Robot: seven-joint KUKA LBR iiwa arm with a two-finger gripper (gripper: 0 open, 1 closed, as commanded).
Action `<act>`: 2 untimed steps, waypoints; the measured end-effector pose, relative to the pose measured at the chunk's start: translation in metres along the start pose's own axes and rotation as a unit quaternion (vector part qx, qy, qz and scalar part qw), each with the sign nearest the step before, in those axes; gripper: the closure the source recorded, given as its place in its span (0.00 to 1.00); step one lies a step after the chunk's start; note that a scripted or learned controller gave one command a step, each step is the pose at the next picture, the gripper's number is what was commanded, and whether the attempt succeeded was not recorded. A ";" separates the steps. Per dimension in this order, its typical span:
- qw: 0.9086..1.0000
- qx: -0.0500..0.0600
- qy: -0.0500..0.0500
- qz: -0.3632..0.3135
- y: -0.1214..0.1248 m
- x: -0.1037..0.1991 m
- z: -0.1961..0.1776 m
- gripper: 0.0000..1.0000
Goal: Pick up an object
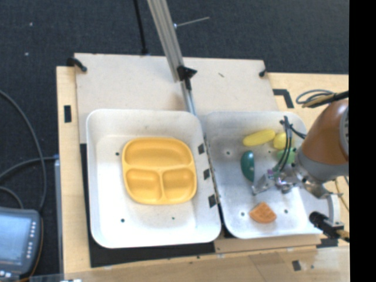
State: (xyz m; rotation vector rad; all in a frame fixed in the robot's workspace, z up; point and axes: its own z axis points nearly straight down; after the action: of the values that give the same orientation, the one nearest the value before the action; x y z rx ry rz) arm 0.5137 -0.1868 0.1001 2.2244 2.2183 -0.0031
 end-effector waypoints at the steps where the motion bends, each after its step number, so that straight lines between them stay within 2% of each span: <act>1: 1.000 -0.003 0.000 0.002 0.002 -0.001 -0.012 1.00; 2: 1.000 -0.004 -0.001 -0.003 0.009 -0.006 -0.057 1.00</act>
State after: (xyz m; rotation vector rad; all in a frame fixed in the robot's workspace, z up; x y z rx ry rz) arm 0.5224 -0.1931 0.1576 2.2124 2.2207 0.0046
